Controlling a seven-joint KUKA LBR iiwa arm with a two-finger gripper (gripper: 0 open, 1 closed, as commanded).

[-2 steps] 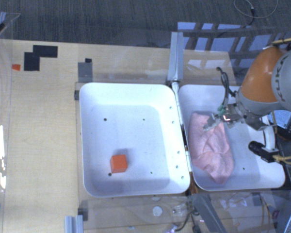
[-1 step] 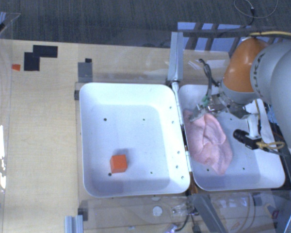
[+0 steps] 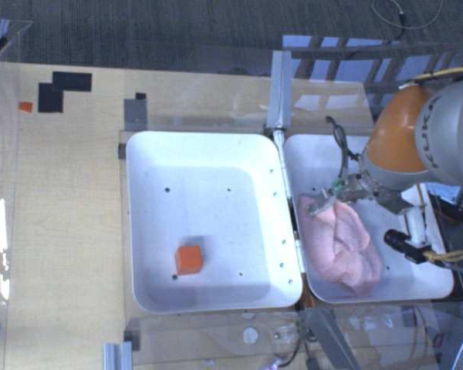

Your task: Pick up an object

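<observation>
Gripper low over the pink cloth in the right bin; orange block alone in the left bin.

The arm [image 3: 451, 133] reaches in from the right, its orange band [image 3: 393, 139] over the far right part of the right bin [image 3: 312, 151]. The gripper [image 3: 326, 201] sits at the far left end of the pink cloth [image 3: 343, 245], at or just over its edge; contact is not resolvable, and I cannot tell whether the gripper is apart or together. The cloth lies crumpled in the left half of that bin, running from mid-bin to the near wall, close to the divide between the bins. The orange block [image 3: 189, 260] rests on the floor of the left bin [image 3: 208, 156], near-left of centre, well apart from the gripper. Black patches [image 3: 62, 89] mark the bench [image 3: 62, 230] at far left.
</observation>
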